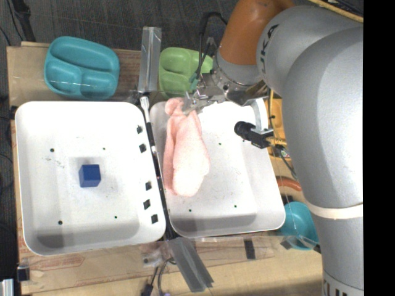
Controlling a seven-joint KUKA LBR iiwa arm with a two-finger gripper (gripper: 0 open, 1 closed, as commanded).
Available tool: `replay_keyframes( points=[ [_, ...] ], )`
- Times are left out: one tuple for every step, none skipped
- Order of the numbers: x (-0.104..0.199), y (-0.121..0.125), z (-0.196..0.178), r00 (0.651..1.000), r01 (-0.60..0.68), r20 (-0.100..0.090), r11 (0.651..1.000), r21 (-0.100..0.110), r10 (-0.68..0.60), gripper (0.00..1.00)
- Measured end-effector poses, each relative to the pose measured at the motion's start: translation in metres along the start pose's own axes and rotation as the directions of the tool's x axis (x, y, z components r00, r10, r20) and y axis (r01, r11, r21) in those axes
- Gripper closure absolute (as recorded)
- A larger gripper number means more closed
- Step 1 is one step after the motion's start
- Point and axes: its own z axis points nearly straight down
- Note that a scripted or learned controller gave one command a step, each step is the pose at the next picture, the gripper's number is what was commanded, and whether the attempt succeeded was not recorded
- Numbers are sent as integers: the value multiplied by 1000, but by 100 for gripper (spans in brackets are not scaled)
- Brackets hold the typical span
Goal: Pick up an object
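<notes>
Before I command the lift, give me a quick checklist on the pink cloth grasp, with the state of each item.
1. Gripper over the top end of the pink cloth: ok.
2. Cloth clamped by the gripper: cannot tell; the wrist hides the contact.
3. Cloth lies inside the right bin, along its left wall: ok.
4. Cloth clear of the green tray behind the bin: ok.
5. Blue cube sits apart in the left bin, out of the lift path: ok.
</notes>
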Motion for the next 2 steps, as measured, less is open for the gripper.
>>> replay_keyframes(
  points=[
    [-30, 8, -13, 1000, 15, 0, 1000, 1, -15, 100],
    [-78, 1, -22, 982, 191, 1, 982, 0, -191, 100]
  ],
)
